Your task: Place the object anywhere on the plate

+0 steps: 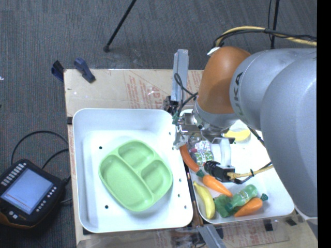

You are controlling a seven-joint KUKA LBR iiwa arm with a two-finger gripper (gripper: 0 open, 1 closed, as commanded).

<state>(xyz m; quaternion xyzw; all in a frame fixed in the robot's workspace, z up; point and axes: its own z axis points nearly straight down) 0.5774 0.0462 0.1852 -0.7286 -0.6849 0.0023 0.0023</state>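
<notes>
Plastic is the material of nearly everything here: the plate (pixel 135 175) is pale green, smooth and matte, an oblong with rounded corners and three moulded compartments, and it lies tilted in the middle of the left bin (pixel 83 138), which is shallow, white and glossy with a raised rim. The right bin (pixel 282 198) stands just beside it at 3 o'clock and holds toy food in a loose heap: a yellow banana (pixel 206 200) at its lower left, a long orange carrot (pixel 216 185) above the banana, a green bottle-shaped piece (pixel 242 196) and another small orange carrot (pixel 249 206) toward 4 o'clock, and a slim orange-red piece (pixel 188 158) at the bin's left wall. A small clear packet with green and pink print (pixel 202 150) lies under the wrist. The arm (pixel 279 112) is large, grey and rounded, with a shiny orange band, and it covers the bin's upper part. The pincer (pixel 199 146) hangs low over the heap, but its state I cannot tell, and I cannot tell whether it has hold of anything. The surface (pixel 129 89) is brown cardboard with faint red print. Around it is dark grey carpet; a black tripod leg (pixel 121 19) stands at 12 o'clock, a blue clamp (pixel 83 70) at 10 o'clock, and a control pendant with a screen (pixel 28 190) at 8 o'clock.
</notes>
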